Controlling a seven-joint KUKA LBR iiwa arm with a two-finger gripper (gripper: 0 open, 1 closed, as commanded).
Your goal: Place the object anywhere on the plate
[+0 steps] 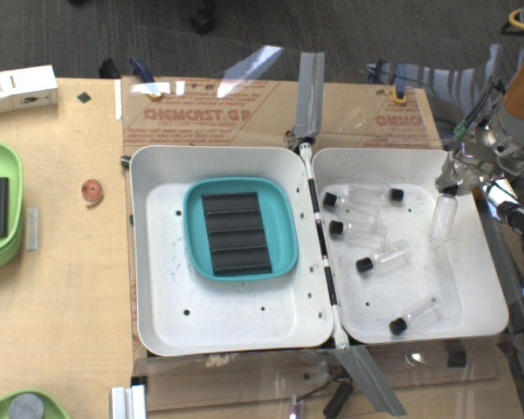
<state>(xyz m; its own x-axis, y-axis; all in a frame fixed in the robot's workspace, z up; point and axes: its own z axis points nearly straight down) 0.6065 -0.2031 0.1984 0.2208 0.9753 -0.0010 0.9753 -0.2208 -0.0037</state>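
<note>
Overhead, tool (451, 182) grips clear vial (443, 216) upright.

The grey arm (517, 103) is cut off by the right edge; its tool (454, 182) is too blurred to read. The green stacked trays (0, 203) run off the left edge.

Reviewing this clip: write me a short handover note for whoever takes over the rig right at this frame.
End effector: over the right bin's upper right corner, with a clear vial hanging upright just under it; whether it is truly gripped can't be told.
Teal plate: in the left bin, carrying a dark ribbed block.
Other black-capped vials lie scattered in the right bin.
Done: a vial appears lifted at most. No vial is on the plate.
Left: carry a vial across to the left bin and set it on the plate.
</note>
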